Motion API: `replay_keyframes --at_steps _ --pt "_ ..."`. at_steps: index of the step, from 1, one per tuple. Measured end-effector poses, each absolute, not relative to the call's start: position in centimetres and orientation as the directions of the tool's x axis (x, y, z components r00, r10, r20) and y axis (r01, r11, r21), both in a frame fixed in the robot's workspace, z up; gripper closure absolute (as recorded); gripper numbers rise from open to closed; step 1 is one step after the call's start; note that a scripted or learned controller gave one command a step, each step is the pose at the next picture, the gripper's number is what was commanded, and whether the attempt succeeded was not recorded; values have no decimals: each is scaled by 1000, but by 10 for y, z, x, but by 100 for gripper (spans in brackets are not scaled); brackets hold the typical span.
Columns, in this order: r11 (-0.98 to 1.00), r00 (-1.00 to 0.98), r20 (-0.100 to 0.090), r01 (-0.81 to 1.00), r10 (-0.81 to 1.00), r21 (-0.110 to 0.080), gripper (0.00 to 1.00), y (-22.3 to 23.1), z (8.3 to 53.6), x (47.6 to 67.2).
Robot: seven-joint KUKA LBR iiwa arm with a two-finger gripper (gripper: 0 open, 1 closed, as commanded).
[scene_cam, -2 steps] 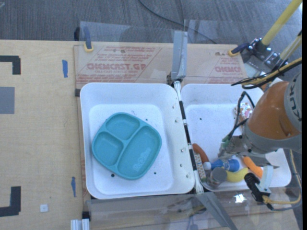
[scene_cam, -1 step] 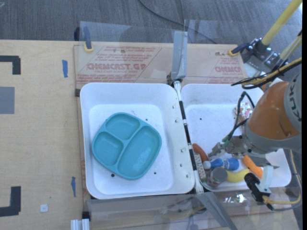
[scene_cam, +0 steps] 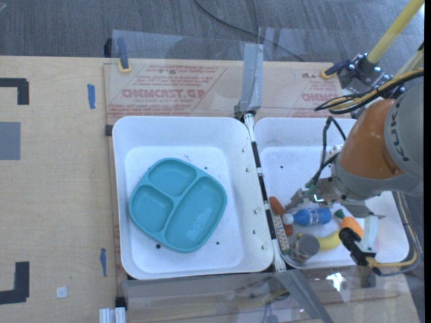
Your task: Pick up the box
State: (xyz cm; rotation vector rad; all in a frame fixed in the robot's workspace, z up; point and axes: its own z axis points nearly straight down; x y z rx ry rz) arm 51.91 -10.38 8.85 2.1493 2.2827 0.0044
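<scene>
Overhead, the grey arm [scene_cam: 377,147] with its orange band enters from the right and hangs over the right white bin [scene_cam: 296,153], its wrist low above a cluster of small objects in that bin's front half. The gripper [scene_cam: 316,195] sits at the left end of the wrist, just above the clutter. How far the fingers stand apart cannot be told, as the wrist body and cables cover most of them, and no object can be seen between them.

Contents of the right bin, front half: a small bottle with a blue body and white cap [scene_cam: 308,217] lies on its side directly below the gripper. A round grey can [scene_cam: 305,245] stands just in front of it, beside a yellow banana-shaped item [scene_cam: 329,240]. An orange carrot-shaped piece [scene_cam: 351,229] lies to the right of the bottle. A narrow reddish-brown object [scene_cam: 277,213] lies along the left wall, touching or nearly touching the bottle's cap. A box cannot be identified with certainty among these items; its position cannot be told.

The left white bin [scene_cam: 135,133] holds a teal divided plate [scene_cam: 178,204], lying flat near the centre, well apart from the arm. Both bins rest on the light wooden desk [scene_cam: 54,180], with clear plastic sheeting behind them.
</scene>
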Motion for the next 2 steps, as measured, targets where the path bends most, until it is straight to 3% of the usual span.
replay_keyframes --at_steps 1,2 --pt "121 -121 1 993 993 -1 0 -138 113 479" --pt "236 -236 -6 972 972 9 0 -102 89 535"
